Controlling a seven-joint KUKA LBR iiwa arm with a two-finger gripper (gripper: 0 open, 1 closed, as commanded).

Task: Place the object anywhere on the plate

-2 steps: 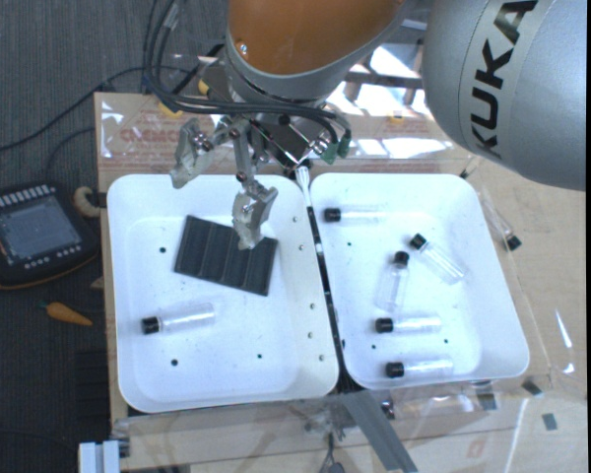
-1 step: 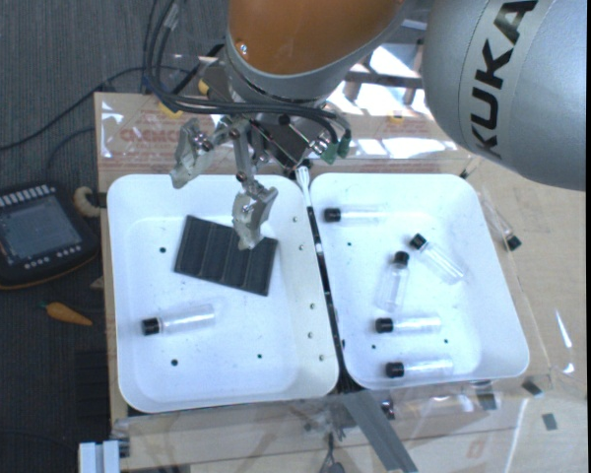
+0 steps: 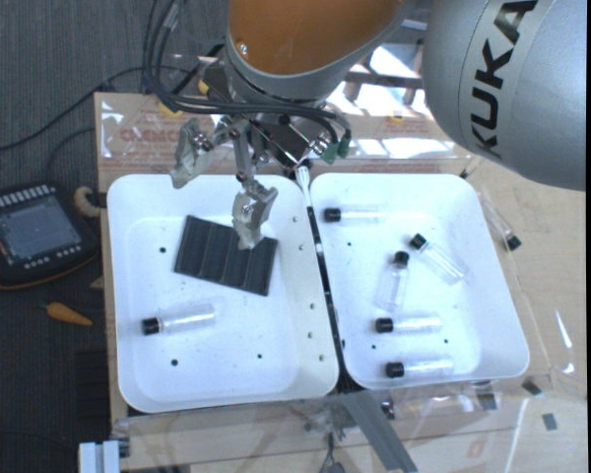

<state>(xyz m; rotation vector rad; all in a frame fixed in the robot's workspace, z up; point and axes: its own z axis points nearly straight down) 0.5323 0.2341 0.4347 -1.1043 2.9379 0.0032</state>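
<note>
One vial [image 3: 178, 318] beside the plate [image 3: 226, 255]; five vials in the right bin [image 3: 492, 264].

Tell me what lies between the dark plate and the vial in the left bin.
Only bare white bin floor separates the dark plate from the vial, per the camera view.
</note>
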